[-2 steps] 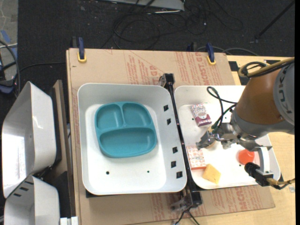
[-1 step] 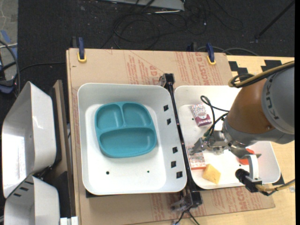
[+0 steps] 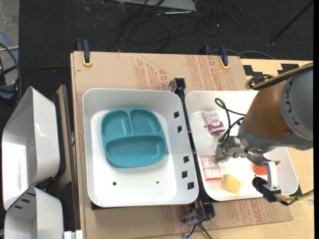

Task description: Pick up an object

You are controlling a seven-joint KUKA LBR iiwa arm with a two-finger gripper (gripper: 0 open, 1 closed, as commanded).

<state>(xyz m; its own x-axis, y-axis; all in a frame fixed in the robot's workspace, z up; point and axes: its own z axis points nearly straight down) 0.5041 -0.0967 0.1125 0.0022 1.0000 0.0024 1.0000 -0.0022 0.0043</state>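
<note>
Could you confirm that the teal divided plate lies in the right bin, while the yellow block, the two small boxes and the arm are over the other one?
Not quite: the camera view shows the teal divided plate in the left bin, not the right. The yellow block, the two small boxes and the arm are indeed at the right bin.

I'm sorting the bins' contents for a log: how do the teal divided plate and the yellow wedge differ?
The teal divided plate lies in the left bin; the yellow wedge lies in the right bin. The plate is far larger than the wedge. The plate is flat with three compartments, while the wedge is a plain solid chunk. The plate lies alone; the wedge has a red-and-white box close beside it. Both rest loose on white bin floors.
</note>
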